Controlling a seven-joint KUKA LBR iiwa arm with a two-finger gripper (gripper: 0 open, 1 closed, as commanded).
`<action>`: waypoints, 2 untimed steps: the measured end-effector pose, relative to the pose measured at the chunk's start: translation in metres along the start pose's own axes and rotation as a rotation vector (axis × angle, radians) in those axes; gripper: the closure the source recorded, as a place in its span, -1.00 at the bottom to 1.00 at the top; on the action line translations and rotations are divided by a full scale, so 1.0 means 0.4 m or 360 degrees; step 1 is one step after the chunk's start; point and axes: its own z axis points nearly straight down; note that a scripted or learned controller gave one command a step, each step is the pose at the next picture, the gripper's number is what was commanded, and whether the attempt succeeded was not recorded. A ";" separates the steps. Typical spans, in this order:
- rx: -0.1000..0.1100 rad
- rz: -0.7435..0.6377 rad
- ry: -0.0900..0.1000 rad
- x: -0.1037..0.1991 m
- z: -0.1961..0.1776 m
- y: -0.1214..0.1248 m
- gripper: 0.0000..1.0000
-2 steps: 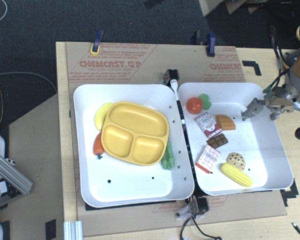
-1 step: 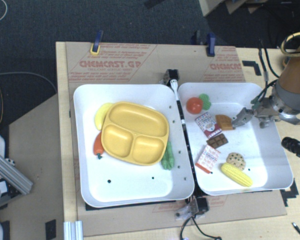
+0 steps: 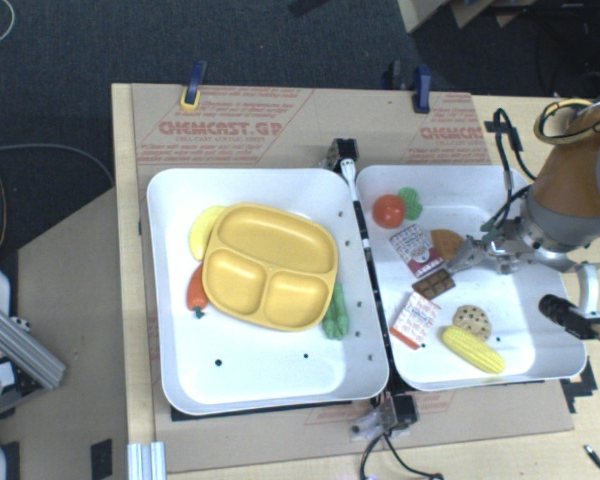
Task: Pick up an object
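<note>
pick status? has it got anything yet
Done: the gripper is down in the right bin, beside the brown piece. In hand: nothing visibly between its fingers. Left: the grasp and lift itself. The tomato, chocolate bar, cookie and corn all lie on the bin floor.

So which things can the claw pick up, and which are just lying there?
For the job: claw, tomato, brown patty, chocolate bar, cookie, corn.

Just lying about: yellow tray, carrot, blue clamp.
</note>
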 end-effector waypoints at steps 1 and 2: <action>-0.0005 0.0001 -0.0001 0.000 0.000 0.000 -1.00; -0.0010 0.0002 -0.0003 0.000 -0.027 0.001 1.00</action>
